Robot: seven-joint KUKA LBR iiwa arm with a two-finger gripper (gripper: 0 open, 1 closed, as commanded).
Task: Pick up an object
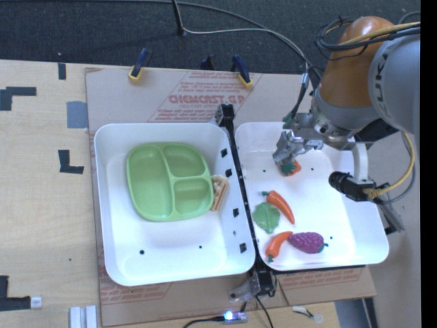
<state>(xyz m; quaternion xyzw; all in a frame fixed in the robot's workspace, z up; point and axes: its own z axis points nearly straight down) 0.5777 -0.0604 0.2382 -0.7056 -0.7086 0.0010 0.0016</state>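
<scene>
Your gripper [289, 157] sits low in the right bin [355, 251], right over a small red and green toy [292, 168]. I cannot tell how wide it is. Come straight down on that toy, close slowly, then lift gently.

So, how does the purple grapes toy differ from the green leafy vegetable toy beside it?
The grapes are purple and lie lengthwise near the bin's front edge; the green leafy vegetable is green, rounder, and lies closer to the divider between the bins. Each touches a different orange carrot-like toy, or nearly so. Both are small toys in the right bin.
</scene>
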